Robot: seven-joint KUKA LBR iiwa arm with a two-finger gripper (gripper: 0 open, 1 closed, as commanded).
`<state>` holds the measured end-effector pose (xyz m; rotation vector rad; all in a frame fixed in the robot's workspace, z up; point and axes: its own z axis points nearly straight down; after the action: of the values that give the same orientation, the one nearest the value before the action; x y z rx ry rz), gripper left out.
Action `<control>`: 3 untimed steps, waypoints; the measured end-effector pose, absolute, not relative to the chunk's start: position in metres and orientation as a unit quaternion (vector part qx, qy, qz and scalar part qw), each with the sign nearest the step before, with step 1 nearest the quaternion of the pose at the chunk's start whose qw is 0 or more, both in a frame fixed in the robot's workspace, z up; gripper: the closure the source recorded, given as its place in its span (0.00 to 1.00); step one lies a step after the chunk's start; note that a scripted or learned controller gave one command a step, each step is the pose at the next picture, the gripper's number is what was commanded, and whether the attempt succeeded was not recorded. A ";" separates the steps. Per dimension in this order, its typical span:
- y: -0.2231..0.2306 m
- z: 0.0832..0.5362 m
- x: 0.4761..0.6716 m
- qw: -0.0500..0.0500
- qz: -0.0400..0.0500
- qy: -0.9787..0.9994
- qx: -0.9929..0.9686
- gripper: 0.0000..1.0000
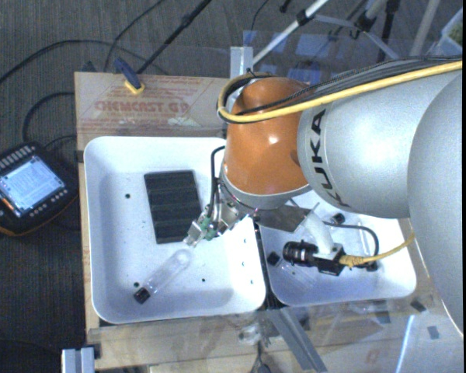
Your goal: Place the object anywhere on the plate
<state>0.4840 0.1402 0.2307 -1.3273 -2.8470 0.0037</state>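
on my remote feed, the kuka arm (373, 154) reaches in from the right, its orange band (268, 142) hanging over the seam between the two white bins. the gripper (204, 230) sits low in the left bin (109, 208), just off the lower right corner of the black ribbed plate (171, 206), which lies flat in the bin's upper middle. i cannot tell from this angle whether the gripper is open or closed. the clear tube (165, 272) lies on the bin floor, slanting down and to the left from a spot just beside the gripper to its small black cap (142, 294) near the front wall. it is apart from the plate (whether the gripper touches its upper end i cannot make out). the right bin (388, 278) lies under the arm. off to the left, a handheld pendant (27, 185) with a lit screen rests on the dark floor.
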 end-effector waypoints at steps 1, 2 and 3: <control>0.211 0.132 0.493 0.002 0.002 -0.877 -0.481 1.00; 0.211 0.132 0.493 0.002 0.002 -0.877 -0.481 0.00; 0.211 0.132 0.493 0.002 0.002 -0.877 -0.481 0.00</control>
<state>0.4929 0.2106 0.1320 -1.5089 -2.7511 0.0052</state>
